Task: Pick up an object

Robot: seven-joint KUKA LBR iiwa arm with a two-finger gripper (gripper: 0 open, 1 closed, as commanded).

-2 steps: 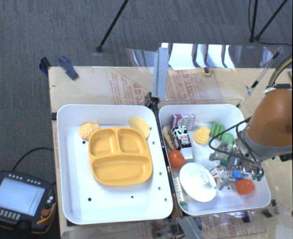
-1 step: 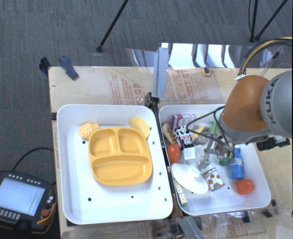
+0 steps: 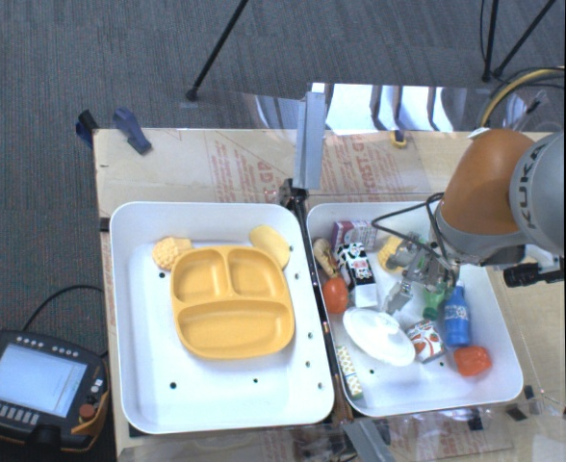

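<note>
Clutter is what I have to choose from — the right bin [image 3: 509, 373] holds a white dish [image 3: 377, 335] just below and to the left of my gripper [image 3: 410, 279], a blue bottle [image 3: 455, 318] just to its right, a small can [image 3: 425, 342] below it, and a black-and-white carton [image 3: 357, 262] off to its left. My gripper hangs low over the middle of this heap, with nothing visibly between its fingers; whether they are spread or closed I cannot tell from this slant. The risk, as I judge it, is crowding — coming down here I could strike the dish rim or pinch two things at once, and the smooth bottle may slip or tip away. The yellow tray [image 3: 230, 301] lies well off to the left in the other bin.
</note>
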